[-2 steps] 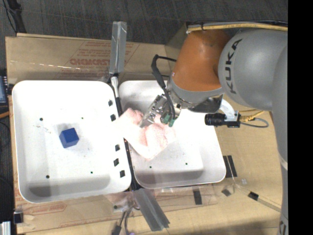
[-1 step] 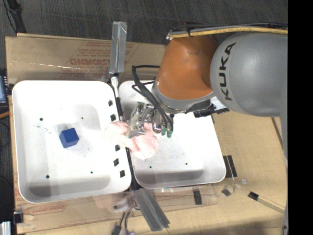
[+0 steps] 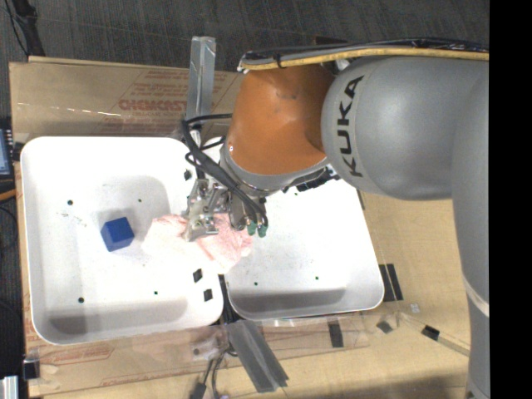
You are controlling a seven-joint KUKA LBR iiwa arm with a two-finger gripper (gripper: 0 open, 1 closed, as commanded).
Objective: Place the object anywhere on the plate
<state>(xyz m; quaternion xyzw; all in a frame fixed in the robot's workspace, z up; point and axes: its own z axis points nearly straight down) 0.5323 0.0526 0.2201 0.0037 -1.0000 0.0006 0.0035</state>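
Small blue plastic cube (image 3: 117,233) sits in left white bin (image 3: 50,306), centre-left of frame, well apart from gripper. Pale pink-white plate (image 3: 218,243) straddles the seam btwn bins, mid-frame. Metal two-finger gripper (image 3: 202,219) hangs over plate; finger opening: cannot tell. Right white bin (image 3: 332,281) lower centre-right.

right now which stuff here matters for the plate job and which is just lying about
Belongs to the job:
- blue cube, in the left bin
- pink plate, lying over the edge between the bins
- hand, above the plate

Just lying about:
- right bin
- cardboard sheet behind the bins
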